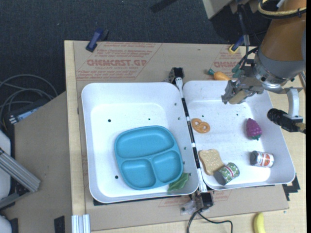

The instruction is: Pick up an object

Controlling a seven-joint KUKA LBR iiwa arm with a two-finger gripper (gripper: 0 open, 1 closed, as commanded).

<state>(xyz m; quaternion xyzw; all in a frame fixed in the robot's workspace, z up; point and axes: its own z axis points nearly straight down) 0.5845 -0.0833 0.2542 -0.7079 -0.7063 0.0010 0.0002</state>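
Gripper [236,94] above upright purple grapes [252,128].

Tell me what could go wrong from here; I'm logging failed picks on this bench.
The gripper hangs over bare floor in the right bin, so closing there would likely grab nothing. The toast and green can touch, so one may drag the other. The red can lies on its side and could roll.
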